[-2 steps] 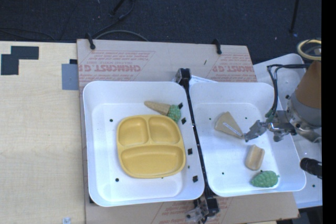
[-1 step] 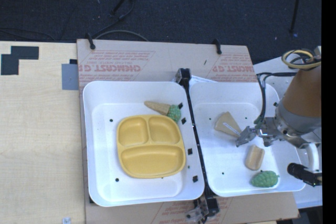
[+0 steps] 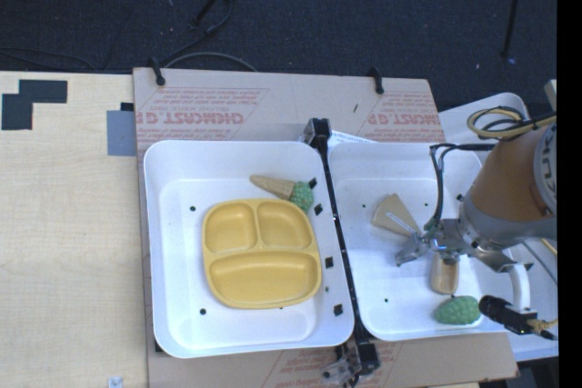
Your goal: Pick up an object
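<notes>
Left bin [image 3: 173, 195] — yellow tray [image 3: 262, 252] mid-floor

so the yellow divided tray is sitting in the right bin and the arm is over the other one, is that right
Not quite. The camera view shows the yellow divided tray in the left bin, beside a green-topped cone. The arm reaches over the right bin, its gripper low among the small objects there.
</notes>
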Controlling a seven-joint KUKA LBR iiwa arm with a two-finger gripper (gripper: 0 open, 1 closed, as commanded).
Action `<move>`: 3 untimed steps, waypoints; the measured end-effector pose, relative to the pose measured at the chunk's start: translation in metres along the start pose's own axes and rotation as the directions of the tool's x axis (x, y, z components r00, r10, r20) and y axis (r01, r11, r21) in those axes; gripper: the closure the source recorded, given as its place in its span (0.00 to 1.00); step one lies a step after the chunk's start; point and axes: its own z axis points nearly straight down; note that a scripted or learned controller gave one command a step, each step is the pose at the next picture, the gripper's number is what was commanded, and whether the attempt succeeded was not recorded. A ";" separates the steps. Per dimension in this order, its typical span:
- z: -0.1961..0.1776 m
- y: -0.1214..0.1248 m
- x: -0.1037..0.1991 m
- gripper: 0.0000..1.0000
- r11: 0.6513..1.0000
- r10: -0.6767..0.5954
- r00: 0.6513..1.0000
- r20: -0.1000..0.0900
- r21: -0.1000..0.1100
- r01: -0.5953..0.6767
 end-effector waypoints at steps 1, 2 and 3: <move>-0.014 0.001 -0.002 1.00 1.000 0.005 1.000 0.003 -0.004 -0.005; -0.064 0.004 0.008 1.00 1.000 -0.003 1.000 0.001 -0.005 0.003; -0.124 -0.001 0.012 1.00 1.000 -0.002 1.000 0.002 -0.007 0.002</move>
